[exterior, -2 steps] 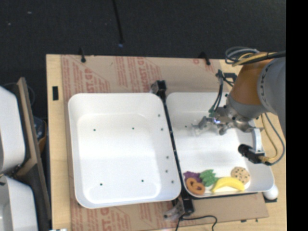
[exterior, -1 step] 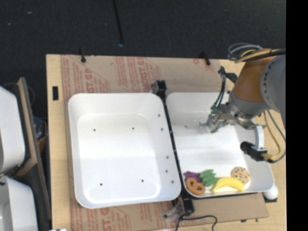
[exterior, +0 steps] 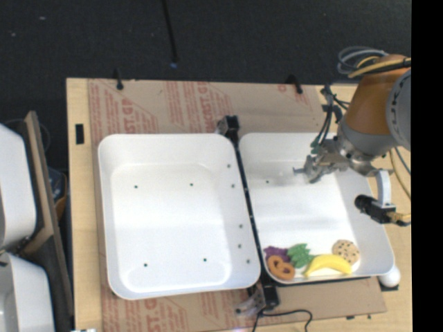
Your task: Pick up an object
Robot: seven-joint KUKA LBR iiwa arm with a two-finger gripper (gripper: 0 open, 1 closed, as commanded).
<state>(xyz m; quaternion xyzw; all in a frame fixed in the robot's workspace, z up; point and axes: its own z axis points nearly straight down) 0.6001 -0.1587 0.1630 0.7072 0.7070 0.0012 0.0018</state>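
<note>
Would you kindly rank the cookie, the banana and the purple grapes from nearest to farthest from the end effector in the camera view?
Measured from the end effector, at the far side of the right bin:
1. Cookie, near-right corner of the bin.
2. Banana, along the near wall, left of the cookie.
3. Purple grapes, near-left corner, by the divider.

I'm looking at a robotics lab: two white bins point(exterior: 173, 213) are sitting clamped on a cardboard-covered worktop point(exterior: 173, 106), cables are trailing over dark carpet, and an industrial arm point(exterior: 370, 113) is reaching in.
</note>
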